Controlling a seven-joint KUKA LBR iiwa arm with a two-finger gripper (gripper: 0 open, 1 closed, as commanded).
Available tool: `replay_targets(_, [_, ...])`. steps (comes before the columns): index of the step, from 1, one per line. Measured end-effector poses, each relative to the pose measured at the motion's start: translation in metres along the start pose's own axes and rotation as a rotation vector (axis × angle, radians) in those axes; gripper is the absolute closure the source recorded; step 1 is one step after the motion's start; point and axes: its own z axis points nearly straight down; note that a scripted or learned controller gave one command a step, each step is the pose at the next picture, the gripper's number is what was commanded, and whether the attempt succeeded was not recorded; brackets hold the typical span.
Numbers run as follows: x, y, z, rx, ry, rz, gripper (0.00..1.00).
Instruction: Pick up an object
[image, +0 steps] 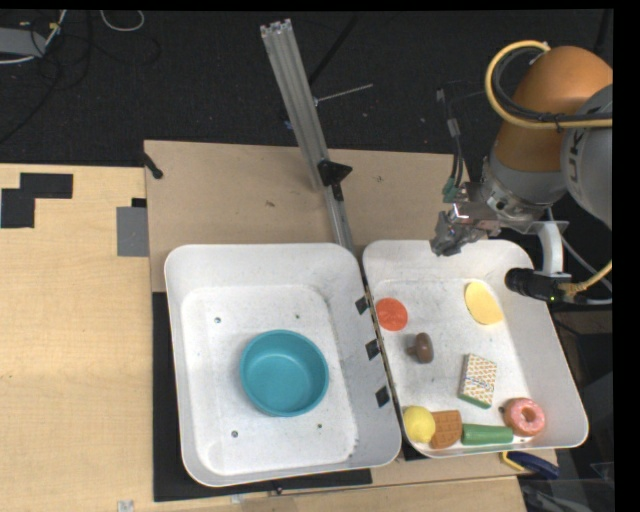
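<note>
On the bench, going from largest to smallest, we see:

Bench: pale wood, bearing two white bins side by side.
Left bin: holds a teal bowl.
Right bin: holds the small things; its far rim lies just under the claw.
Arm: grey with an orange band, reaching in from the right above the right bin's far edge.
Metal rail: runs at a slant from the top of the view down to the gap between the bins.
Teal bowl: upright, near the middle of the left bin.
Claw: over the far rim of the right bin, well apart from every object; we see nothing between its tips, and we cannot tell how far open it stands.
Patterned block: right of the brown lump; any print is too small for us to read.
Yellow oval: far right of the bin.
Green piece: at the near rim.
Pink ring: near right corner.
Orange-red disc: near the left wall.
Yellow ball: touching a tan block.
Brown lump: mid-bin.
</note>
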Motion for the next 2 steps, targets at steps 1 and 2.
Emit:
replay_targets(1, [-0.001, 0.001, -0.050, -0.001, 0.000, 0.000, 1.00])
replay_targets(2, [0.040, -0.036, -0.036, 0.005, 0.001, -0.003, 1.00])
